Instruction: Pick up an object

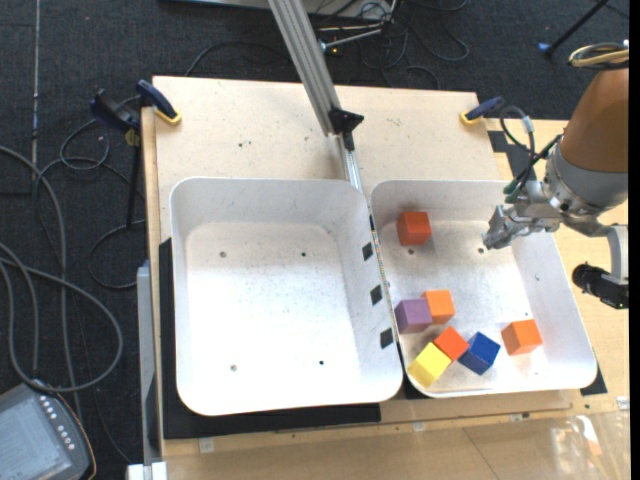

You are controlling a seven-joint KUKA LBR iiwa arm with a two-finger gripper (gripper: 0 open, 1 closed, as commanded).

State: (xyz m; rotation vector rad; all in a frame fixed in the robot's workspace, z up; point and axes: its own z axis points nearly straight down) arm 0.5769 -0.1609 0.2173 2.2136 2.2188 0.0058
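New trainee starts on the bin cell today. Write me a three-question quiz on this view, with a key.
1. True or false: the gripper has a block between its fingers.
2. Which block lies alone near the far end of the right bin? A) blue block B) red-orange block C) yellow block
3. Fill in: the purple block touches an ______ block on the side away from the left bin.

Key:
1. False; it hangs above bare bin floor.
2. B, the red-orange block; the blue block and yellow block sit in the near cluster.
3. Orange, the orange block.
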